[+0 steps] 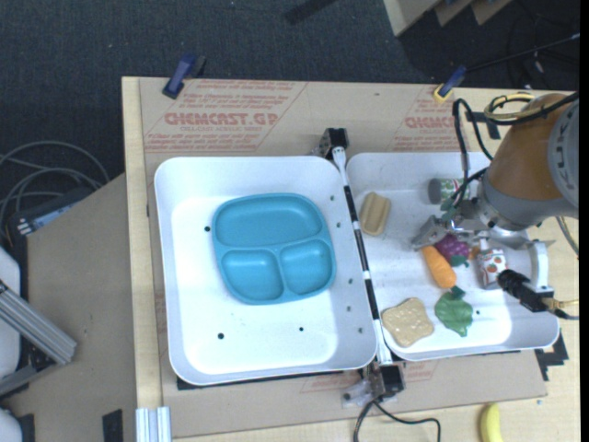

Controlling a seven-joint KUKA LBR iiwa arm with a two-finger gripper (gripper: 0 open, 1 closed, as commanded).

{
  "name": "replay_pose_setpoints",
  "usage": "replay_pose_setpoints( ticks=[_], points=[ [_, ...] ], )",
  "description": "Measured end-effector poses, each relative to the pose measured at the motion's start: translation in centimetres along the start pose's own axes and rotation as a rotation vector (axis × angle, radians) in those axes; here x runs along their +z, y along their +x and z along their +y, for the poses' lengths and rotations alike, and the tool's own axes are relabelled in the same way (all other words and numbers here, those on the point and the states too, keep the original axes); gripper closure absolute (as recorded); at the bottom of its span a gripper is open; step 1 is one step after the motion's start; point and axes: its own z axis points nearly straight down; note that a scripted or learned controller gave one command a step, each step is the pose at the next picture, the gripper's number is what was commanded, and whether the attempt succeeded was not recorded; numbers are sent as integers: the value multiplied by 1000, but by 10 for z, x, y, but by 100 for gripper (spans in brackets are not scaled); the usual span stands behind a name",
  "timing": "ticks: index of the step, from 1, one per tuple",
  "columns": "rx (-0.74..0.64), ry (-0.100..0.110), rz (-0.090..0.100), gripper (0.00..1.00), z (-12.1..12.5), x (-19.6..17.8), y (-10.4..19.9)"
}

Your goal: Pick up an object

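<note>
My gripper (445, 232) hangs low over the middle of the right bin (398, 263), at the end of the arm (526, 168) that reaches in from the right. Directly under it lies a purple bunch of grapes (454, 247), partly hidden by the gripper. An orange carrot (439, 267) lies just in front of the grapes. A tan bread roll (375, 214) rests near the bin's left wall. At the front sit a slice of toast (408, 321) and a green leafy piece (455, 311). I see nothing lifted off the bin floor.
The left bin (184, 274) holds a blue divided plate (273, 246). A small can (442, 190) stands at the back of the right bin, and a red and white item (490, 267) lies by the wrist. A black cable (467, 136) loops above the arm.
</note>
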Motion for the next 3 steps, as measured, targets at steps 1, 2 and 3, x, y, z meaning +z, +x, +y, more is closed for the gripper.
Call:
replay_pose_setpoints(
  ticks=[1, 2, 3],
  points=[
    [1, -5, -4, 100, 1, -11, -1],
    [-2, 4, 4, 100, -21, 1, 50],
    [-2, 5, 4, 100, -11, -98, 141]
  ],
)
